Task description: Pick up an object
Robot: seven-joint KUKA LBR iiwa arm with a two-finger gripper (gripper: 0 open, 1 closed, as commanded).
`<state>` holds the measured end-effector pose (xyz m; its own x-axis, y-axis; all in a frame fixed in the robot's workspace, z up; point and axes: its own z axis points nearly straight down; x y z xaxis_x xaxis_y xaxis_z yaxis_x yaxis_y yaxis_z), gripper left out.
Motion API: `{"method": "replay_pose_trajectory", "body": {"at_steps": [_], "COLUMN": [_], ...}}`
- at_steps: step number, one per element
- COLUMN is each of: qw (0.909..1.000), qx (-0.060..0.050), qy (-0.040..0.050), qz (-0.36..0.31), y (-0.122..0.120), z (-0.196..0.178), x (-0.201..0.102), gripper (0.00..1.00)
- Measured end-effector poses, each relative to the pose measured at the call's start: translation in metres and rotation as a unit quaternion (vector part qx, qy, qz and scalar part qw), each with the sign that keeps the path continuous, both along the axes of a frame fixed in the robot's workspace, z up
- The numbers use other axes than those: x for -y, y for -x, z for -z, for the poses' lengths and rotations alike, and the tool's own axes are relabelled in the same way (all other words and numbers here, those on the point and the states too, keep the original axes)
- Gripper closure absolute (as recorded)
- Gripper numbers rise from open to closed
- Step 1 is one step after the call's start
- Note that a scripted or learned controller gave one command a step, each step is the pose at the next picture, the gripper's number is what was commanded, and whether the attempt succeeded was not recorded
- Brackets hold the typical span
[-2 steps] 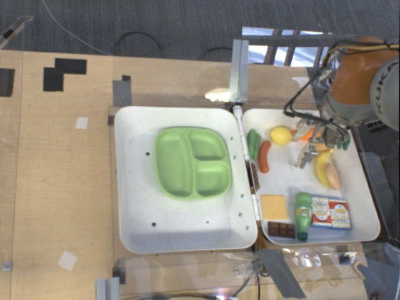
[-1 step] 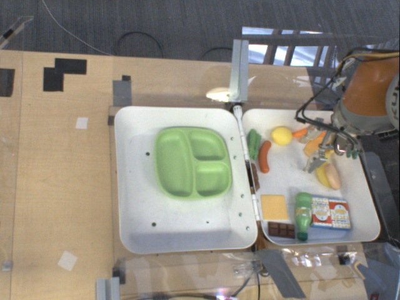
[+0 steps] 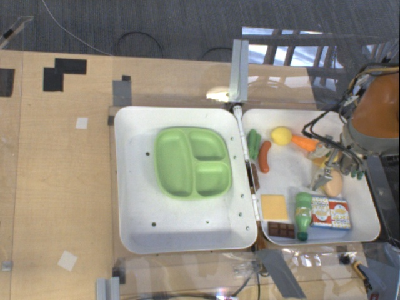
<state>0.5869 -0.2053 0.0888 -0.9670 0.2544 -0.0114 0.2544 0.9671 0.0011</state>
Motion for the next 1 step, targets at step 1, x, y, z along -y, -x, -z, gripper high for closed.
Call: {"method": "replay_pose_trajectory", "body": {"at_steps": [1], "qw": [0.9996], "qx": [0.0], "qy": [-0.0005], "qz": [0.027], "y": [-0.0271], "z": [0.0005], "x": [-0.0146], "gripper": [0.0]}}
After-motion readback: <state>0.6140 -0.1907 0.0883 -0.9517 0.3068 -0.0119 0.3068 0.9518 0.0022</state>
